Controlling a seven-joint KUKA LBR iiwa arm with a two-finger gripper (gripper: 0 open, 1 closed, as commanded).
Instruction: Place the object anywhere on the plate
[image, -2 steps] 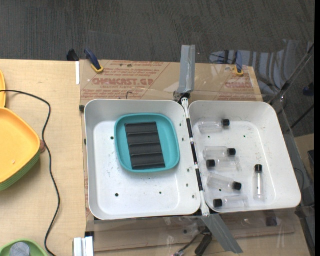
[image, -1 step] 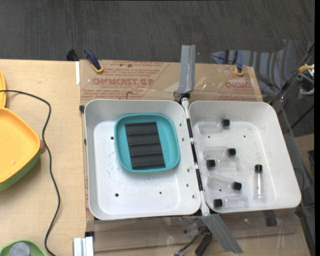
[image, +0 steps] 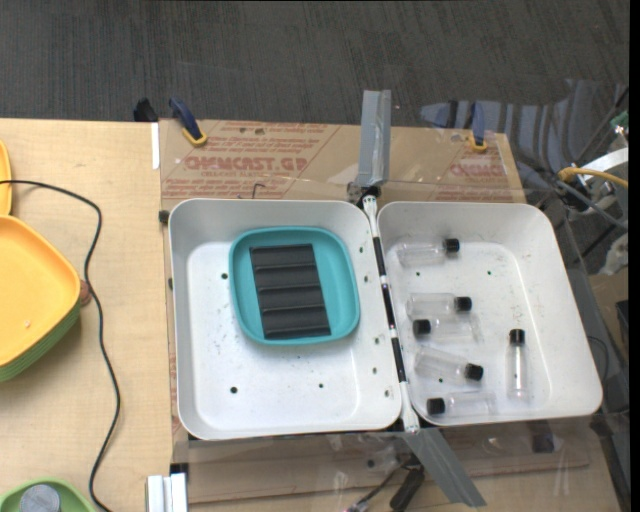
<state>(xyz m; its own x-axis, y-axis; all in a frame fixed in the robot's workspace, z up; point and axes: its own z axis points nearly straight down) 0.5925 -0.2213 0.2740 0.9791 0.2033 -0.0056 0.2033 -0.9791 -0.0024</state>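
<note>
Lying in the right shallow white bin (image: 560, 250): six clear plastic vials with black caps (image: 452, 372), scattered, none on the plate | left shallow white bin (image: 200, 380): teal rounded-square plate (image: 345, 290) bearing a dark ribbed rectangular block (image: 289, 291) | pincer: state cannot be told | table (image: 80, 160): yellow dishes (image: 30, 290) at left edge, black cable (image: 100, 330) beside them.

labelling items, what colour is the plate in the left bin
Teal, with a dark ribbed insert; the plate shows best in the camera view.
</note>
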